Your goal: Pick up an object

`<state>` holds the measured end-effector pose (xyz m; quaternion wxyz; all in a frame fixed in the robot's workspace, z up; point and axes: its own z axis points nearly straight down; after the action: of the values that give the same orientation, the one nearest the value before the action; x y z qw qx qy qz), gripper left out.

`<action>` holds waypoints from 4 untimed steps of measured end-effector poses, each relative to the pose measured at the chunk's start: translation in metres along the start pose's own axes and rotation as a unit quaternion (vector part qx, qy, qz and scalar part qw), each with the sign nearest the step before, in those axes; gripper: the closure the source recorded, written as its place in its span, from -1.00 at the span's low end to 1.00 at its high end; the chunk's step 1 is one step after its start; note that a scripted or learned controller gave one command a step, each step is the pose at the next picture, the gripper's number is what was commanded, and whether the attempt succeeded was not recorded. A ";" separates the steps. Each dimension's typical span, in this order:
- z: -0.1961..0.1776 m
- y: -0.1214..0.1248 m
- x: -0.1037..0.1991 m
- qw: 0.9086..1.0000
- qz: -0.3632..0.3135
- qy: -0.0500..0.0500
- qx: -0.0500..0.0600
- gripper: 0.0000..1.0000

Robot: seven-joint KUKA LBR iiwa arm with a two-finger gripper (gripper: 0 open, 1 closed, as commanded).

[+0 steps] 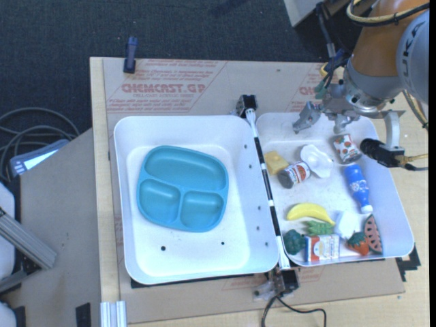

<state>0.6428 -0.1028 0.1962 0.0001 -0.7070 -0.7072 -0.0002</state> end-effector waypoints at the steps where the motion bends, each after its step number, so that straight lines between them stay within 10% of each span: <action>1: 0.107 -0.027 0.007 1.000 0.000 0.000 -0.006 -1.00; 2: 0.018 -0.030 -0.008 1.000 0.000 -0.001 -0.001 -1.00; 3: 0.106 -0.051 -0.001 1.000 0.000 0.001 -0.003 -1.00; 4: 0.112 -0.102 -0.009 1.000 0.001 0.000 0.001 -1.00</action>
<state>0.5411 -0.1122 0.0843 0.0009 -0.7075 -0.7067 0.0004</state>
